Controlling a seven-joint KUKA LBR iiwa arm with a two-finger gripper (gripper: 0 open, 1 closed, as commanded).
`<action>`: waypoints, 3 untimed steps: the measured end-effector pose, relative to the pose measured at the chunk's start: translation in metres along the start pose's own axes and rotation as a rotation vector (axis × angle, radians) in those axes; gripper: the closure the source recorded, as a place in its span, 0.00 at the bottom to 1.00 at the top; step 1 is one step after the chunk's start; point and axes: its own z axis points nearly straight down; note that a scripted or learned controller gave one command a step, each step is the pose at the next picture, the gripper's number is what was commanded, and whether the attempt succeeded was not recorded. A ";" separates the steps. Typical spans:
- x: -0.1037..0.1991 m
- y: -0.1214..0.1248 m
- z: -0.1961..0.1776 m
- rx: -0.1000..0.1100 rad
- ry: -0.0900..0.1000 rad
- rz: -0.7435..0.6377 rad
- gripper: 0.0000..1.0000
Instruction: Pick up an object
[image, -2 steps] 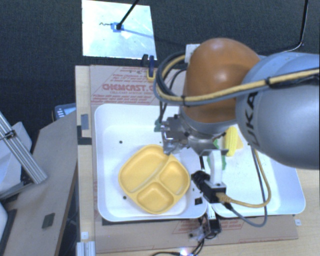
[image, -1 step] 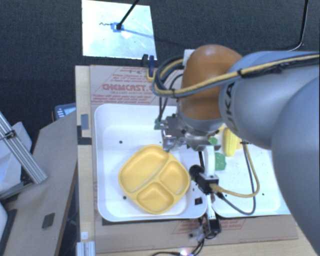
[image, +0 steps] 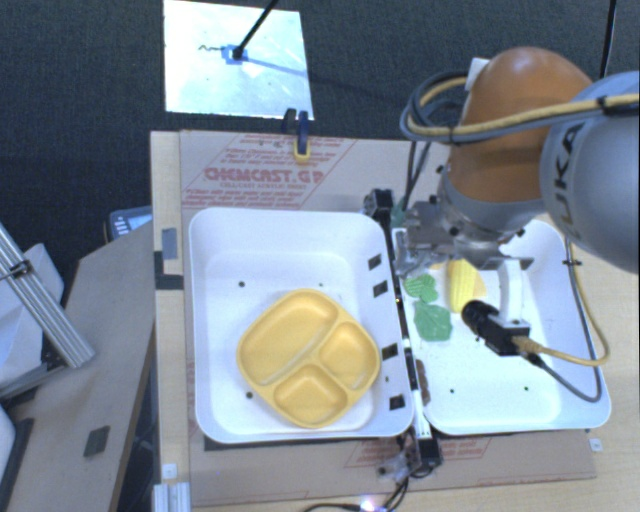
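In the right bin (image: 520, 400) lie a yellow corn-like piece (image: 462, 284) and two green toy pieces, one near the divider (image: 420, 288) and one just below it (image: 433, 321). My gripper (image: 432, 258) hangs low over the bin's upper left part, right above these pieces, under the grey and orange wrist. The wrist hides much of it, and I see nothing held. A yellow divided plate (image: 308, 357) rests in the left bin (image: 250, 250).
A black fitting (image: 492, 329) with a yellow cable sticks out from the arm over the right bin's middle. Black clips line the divider (image: 398, 320) between the bins. A cardboard sheet (image: 260, 170) lies under both bins.
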 end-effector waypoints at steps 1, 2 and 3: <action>0.112 0.063 0.054 0.002 0.005 -0.019 1.00; 0.017 0.017 0.031 0.006 0.000 0.000 1.00; 0.056 -0.008 0.061 0.008 0.003 -0.013 1.00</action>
